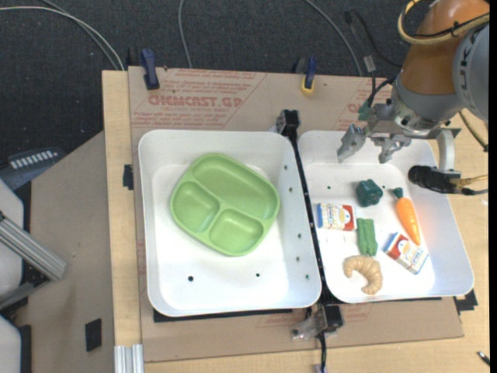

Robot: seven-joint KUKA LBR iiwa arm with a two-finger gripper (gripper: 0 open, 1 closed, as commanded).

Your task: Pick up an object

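The gripper (pixel 366 147) hangs spread and bare over the right bin's (pixel 458 278) far edge; this looks like the approach; the dark green block (pixel 369 192) lies nearest, so descend and close.

Brightness: even and bright, light from overhead.
White bins (pixel 233 298): near overexposed, little surface detail (faint glare along the rims).
Green plate (pixel 224 203): soft sheen, thin shadow at its lower edge.
Shadows: short and soft under the small items.
Focus: fairly sharp at centre, slightly soft and grainy overall.
Dark floor (pixel 70 29): dim, noisy.
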